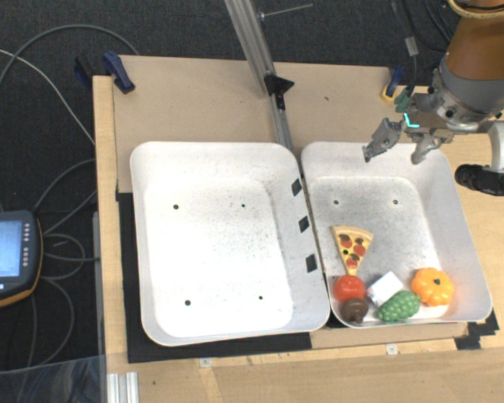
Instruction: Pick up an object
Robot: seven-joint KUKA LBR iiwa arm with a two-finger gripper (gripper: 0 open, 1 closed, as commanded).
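My gripper [401, 147] hangs above the far edge of the right bin [454, 225], its two grey fingers spread apart with nothing between them. Well below it in the bin lies a pizza slice [352, 248]. Along the bin's near edge sit a red tomato [349, 288], a brown round object [354, 309], a white block [384, 286], a green bumpy object [399, 306] and an orange pumpkin [433, 286]. All these lie far from the fingers.
The left bin [214, 242] sits beside the right one. A slanted metal pole [252, 36] rises behind the bins. A blue clamp [118, 70] grips the bench's far left corner. A teach pendant [8, 254] lies at the left.
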